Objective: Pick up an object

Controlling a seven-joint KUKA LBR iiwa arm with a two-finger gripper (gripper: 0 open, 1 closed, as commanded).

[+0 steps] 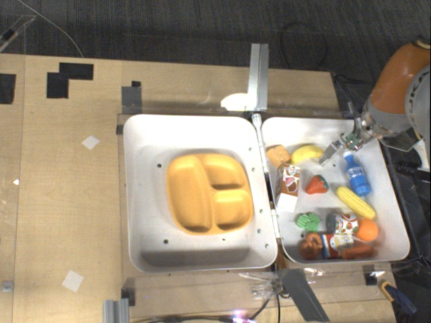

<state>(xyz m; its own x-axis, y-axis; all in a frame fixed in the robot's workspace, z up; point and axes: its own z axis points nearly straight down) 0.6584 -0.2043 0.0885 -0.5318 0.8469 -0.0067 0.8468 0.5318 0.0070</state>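
Note:
My gripper (335,151) hangs over the upper part of the right bin (399,234), reaching in from the right. Its tip is just right of a yellow lemon (306,154) and above-left of a blue bottle (356,174). Nothing shows in its grasp. Beneath it lie a red strawberry (317,184), a small printed carton (289,178) and a yellow corn cob (355,202). A brown bread piece (277,155) sits at the bin's upper left.
The right bin's lower part also holds a green toy (308,221), a printed can (345,225), an orange (368,231) and a brown and red bottle (330,246). In the left bin (141,147) lies a yellow divided tray (209,192). A metal post (258,79) stands behind the bins.

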